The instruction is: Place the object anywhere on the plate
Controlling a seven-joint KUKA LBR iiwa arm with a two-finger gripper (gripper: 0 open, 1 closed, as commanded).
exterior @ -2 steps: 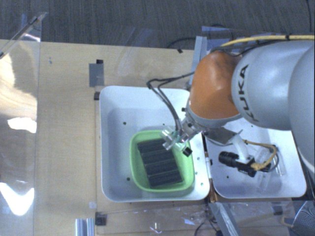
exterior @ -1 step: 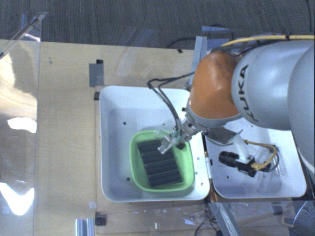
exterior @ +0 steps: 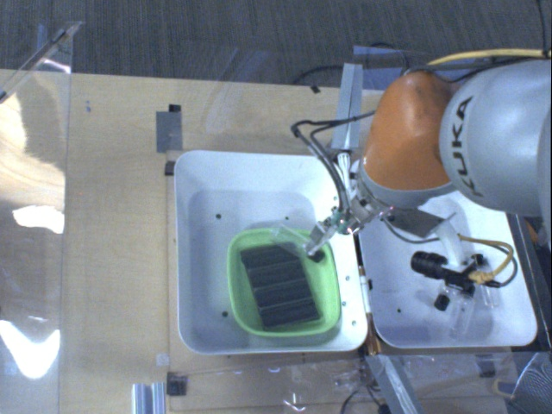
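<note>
Plate [exterior: 244,309] in left bin [exterior: 198,231]

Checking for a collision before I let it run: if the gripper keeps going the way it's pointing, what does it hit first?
Most likely the dark ridged object lying on the green plate. The gripper points down and left over the object's upper right corner, near the plate's rim. Height is hard to judge from this slanted view, so it might touch the rim first.

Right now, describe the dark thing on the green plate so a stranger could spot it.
Start at the left white bin; a square lime-green plate sits near its front right. Lying on it is the dark grey ribbed rectangular slab, the one dark striped item there.
</note>
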